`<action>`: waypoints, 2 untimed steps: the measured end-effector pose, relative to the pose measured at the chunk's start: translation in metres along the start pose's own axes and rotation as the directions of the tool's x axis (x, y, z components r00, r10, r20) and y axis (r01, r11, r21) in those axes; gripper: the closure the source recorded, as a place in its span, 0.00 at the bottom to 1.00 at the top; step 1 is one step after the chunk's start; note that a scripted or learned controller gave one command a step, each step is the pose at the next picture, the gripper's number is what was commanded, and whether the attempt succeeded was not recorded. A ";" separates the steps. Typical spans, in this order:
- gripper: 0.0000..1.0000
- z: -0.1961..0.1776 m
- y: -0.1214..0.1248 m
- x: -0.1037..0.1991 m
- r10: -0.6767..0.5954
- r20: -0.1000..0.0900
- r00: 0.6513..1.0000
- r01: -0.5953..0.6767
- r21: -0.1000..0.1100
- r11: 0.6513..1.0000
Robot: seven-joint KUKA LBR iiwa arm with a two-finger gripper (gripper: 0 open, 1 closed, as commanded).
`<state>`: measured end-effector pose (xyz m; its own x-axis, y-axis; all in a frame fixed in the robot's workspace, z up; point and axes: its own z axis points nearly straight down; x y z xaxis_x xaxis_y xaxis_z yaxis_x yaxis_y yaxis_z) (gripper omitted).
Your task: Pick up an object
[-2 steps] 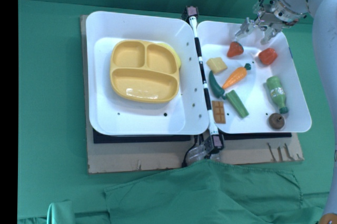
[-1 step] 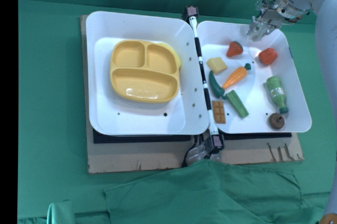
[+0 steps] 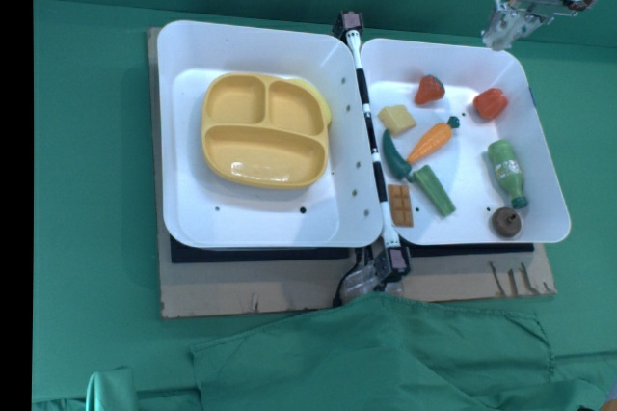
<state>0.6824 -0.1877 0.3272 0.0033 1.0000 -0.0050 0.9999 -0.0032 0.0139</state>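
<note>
The right bin [image 3: 540, 178] holds several toy foods: a strawberry [image 3: 430, 90], a red tomato [image 3: 490, 103], a yellow cheese wedge [image 3: 396, 119], a carrot [image 3: 431, 141], a dark green pepper [image 3: 393, 154], a green cucumber piece [image 3: 436, 190], a green bottle [image 3: 506, 171], a brown round piece [image 3: 505, 222] and an orange waffle bar [image 3: 400, 205]. My gripper [image 3: 503, 26] hangs above the far right corner of that bin, apart from every object, with nothing seen between its fingers.
The left bin [image 3: 183, 197] holds a yellow divided plate [image 3: 263, 129]. A black-and-white hinge bar [image 3: 366, 124] runs between the bins. Cardboard [image 3: 251, 293] lies under both, and green cloth [image 3: 386, 351] bunches at the front.
</note>
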 end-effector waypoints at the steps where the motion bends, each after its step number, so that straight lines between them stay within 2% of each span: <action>1: 1.00 -0.062 0.021 0.029 -0.005 -0.002 1.000 0.005 0.003 1.000; 2: 1.00 -0.114 0.004 -0.002 0.002 0.000 1.000 -0.002 0.005 1.000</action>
<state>0.6852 -0.1887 0.4411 0.0051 1.0000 -0.0046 0.9999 -0.0051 0.0089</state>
